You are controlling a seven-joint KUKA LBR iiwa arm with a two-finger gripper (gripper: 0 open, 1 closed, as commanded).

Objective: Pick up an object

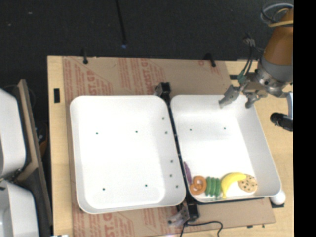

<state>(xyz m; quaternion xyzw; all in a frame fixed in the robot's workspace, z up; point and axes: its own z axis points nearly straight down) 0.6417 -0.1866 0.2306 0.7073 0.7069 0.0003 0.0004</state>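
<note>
banana [232, 180] well apart from open tool [240, 99]

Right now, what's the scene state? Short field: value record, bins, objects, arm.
left bin: shallow white plastic bin
right bin: shallow white plastic bin, objects clustered at its near edge
objects: orange pretzel-shaped toy, green ribbed toy, yellow banana toy, tan chocolate-chip cookie toy, thin purple stick by the divider
arm: grey with orange band, over the right bin's far right corner
gripper: open, nothing between the jaws
task status: nothing picked yet
</note>
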